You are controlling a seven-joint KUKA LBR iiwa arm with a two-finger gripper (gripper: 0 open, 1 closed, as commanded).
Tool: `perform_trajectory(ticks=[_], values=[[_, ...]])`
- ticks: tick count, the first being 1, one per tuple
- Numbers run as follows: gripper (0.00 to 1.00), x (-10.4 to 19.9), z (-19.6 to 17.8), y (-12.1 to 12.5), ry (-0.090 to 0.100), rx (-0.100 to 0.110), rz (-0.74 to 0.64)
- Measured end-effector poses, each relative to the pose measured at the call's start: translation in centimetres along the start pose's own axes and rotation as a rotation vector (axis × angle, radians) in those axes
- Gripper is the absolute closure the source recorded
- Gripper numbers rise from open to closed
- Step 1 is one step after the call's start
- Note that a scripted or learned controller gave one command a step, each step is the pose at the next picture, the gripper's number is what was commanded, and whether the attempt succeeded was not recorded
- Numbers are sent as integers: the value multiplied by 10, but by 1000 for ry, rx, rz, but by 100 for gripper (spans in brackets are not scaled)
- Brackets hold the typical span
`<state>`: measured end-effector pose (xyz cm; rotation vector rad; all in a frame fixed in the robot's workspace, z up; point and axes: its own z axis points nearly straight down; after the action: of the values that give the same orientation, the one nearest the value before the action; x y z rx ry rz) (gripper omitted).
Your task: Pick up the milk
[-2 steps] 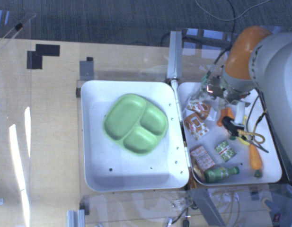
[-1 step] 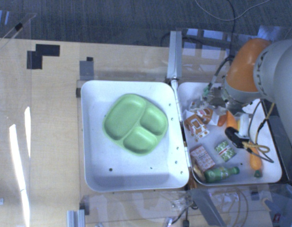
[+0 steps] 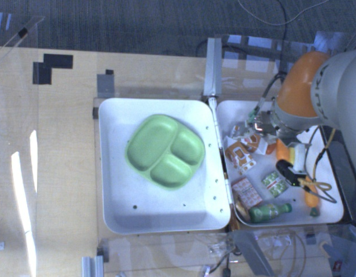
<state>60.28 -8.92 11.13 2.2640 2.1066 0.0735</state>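
Desk (image 3: 51,172) carries two white bins side by side. Arm (image 3: 333,85) reaches in from right, low over right bin's (image 3: 339,215) far end. Left bin (image 3: 114,212) holds green divided plate (image 3: 166,150). Right bin cluttered: green bottle (image 3: 270,212) at near edge, scissors (image 3: 307,182). Milk, small green-white carton (image 3: 274,184), lies mid-bin, apart from claw (image 3: 255,123). Claw state: cannot tell.

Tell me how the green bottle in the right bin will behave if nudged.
The green bottle lies on its side, so it will probably roll. It rests near the bin's front wall, which may stop it. It looks smooth, perhaps slippery.
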Motion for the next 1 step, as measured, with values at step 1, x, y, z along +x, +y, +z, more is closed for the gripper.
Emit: perform_trajectory(ticks=[1], values=[[100,-4,-15,4,-9,-11,0]])
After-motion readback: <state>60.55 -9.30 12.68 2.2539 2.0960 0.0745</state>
